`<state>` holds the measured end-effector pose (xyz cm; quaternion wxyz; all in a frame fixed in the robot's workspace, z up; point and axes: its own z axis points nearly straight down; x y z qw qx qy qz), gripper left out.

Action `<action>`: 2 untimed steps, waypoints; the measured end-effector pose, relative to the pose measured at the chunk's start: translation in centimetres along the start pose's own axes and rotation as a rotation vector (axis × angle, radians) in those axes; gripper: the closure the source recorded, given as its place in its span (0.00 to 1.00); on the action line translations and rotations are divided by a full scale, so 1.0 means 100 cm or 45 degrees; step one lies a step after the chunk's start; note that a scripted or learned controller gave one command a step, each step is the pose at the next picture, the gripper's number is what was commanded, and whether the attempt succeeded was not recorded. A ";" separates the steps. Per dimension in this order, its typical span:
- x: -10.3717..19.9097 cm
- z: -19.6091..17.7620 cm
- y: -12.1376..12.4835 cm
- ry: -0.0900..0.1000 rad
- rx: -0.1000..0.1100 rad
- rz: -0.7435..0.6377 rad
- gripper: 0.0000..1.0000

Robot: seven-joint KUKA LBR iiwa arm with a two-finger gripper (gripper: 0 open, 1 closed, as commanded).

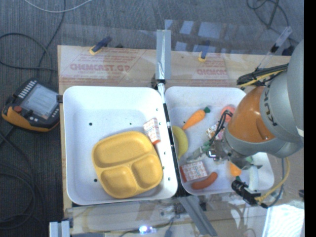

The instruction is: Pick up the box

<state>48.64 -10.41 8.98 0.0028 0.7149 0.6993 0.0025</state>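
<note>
A: Where is the box (194, 170) to be found?

B: It lies flat near the front of the right bin (256, 177), with a sausage (204, 180) just beside it and a banana (180, 140) close behind. A second small box (152, 129) is propped against the yellow tray (127, 163) in the left bin (79, 132), so the wrong target could be chosen.

A: And the pincer (213, 151)?

B: It is seen low over the right bin, behind and to the right of the box, near some small clutter. Whether it is released or clenched cannot be told; the arm's orange wrist (252, 122) hides most of it. Nothing is seen held.

A: What could go wrong?

B: The box lies flat, so little edge is offered. A descent that is slightly off could be met by the sausage or the banana, and the box might be pushed towards the bin wall instead of being gripped. The sausage could also be caught alongside it. Possibly the carrot (194, 118) would be brushed by the arm, though that is less likely, as it lies well apart.
</note>
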 end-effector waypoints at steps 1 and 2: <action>-0.001 -0.009 0.001 -0.006 -0.005 0.001 1.00; -0.001 -0.009 0.001 -0.006 -0.005 0.001 0.00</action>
